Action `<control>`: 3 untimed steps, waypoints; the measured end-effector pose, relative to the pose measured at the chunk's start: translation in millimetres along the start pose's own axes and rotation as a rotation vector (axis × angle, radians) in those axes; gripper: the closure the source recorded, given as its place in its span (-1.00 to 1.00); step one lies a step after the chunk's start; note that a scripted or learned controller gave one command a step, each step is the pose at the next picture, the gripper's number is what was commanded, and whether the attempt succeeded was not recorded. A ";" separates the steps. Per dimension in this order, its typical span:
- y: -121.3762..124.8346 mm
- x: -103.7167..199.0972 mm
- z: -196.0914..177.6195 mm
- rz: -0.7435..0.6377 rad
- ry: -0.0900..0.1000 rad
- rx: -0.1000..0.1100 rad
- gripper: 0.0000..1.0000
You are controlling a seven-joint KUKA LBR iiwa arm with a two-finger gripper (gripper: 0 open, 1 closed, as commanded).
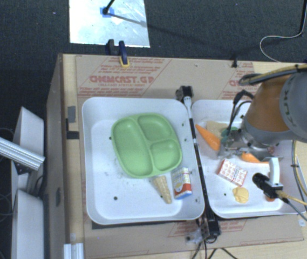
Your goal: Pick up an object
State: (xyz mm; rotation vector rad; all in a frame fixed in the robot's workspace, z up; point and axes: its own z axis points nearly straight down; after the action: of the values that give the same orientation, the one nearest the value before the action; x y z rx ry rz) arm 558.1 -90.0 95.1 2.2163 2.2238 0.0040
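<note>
Your pincer (230,140) is down in the right bin (218,206) beside the carrot (209,136), probably mid-approach (its grip I cannot tell). Next you need it centred over the carrot before closing.

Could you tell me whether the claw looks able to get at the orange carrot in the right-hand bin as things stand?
Probably yes: the carrot lies uncovered beside the claw in the right bin, nothing on top.

Bench (142,74), brown printed sheet on top; left bin (96,144), right bin (261,206) directly on it, touching.
</note>
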 end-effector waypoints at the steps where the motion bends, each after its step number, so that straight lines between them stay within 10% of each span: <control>1: 50.6 74.9 -90.3 -0.001 0.001 -0.001 1.00; 2: 50.0 73.6 -89.5 -0.001 -0.001 0.001 -1.00; 3: 60.0 9.9 -89.5 0.002 -0.002 0.000 -1.00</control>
State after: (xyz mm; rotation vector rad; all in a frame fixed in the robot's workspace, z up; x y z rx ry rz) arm 617.7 -79.9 184.8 2.2174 2.2211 0.0011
